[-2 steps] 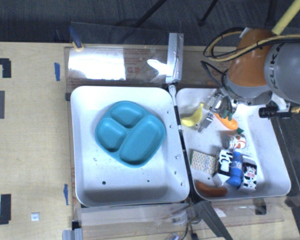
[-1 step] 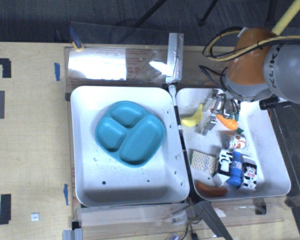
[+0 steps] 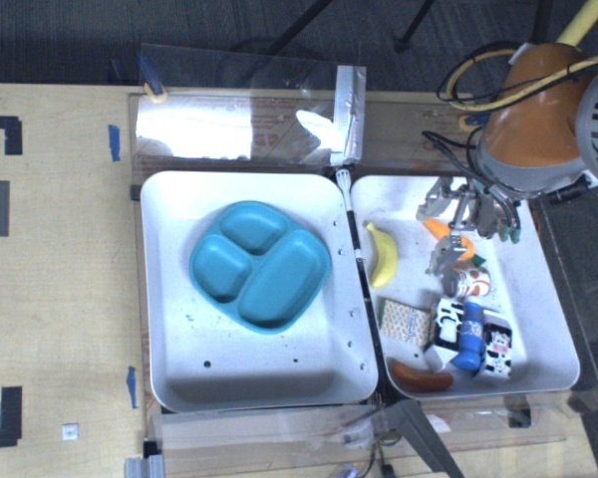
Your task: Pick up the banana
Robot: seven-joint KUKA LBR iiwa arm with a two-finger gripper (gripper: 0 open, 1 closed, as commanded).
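We see the banana (image 3: pixel 383 254) lying at the right bin's (image 3: pixel 553 312) left edge. The gripper (image 3: pixel 456 229) hangs to its right; its state we cannot tell. Dark carpet (image 3: pixel 179 13) lies beyond the wooden bench (image 3: pixel 55 267).

Plastic, wood and metal finishes

The bins (image 3: pixel 169 267) are looking like smooth white plastic, the blue tray (image 3: pixel 259 265) matt plastic, the bench (image 3: pixel 55 287) pale wood, and the banana (image 3: pixel 383 254) is showing smooth yellow skin.

We see a robotics lab: a plywood table (image 3: pixel 50 267) marked with black tape squares (image 3: pixel 2 135), two white bins (image 3: pixel 169 366), tripod legs (image 3: pixel 419 13) on dark carpet (image 3: pixel 130 8), and looping cables (image 3: pixel 478 73).
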